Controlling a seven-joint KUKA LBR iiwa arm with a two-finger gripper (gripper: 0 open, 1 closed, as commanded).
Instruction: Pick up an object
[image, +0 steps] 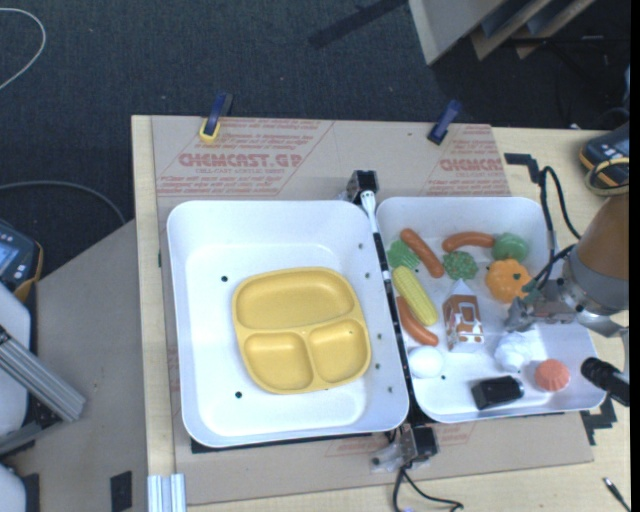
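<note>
Divided tray (297, 330) in left bin (190, 300); toy foods (450, 300) in right bin (400, 215)

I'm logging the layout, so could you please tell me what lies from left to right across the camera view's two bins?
Yellow divided plate → corn cob → small carton → orange pepper → gripper.

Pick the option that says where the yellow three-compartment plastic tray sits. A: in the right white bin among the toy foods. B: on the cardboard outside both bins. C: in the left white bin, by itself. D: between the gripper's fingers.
C: the yellow three-compartment plastic tray lies flat in the left white bin, while the toy foods are all in the right white bin.
</note>
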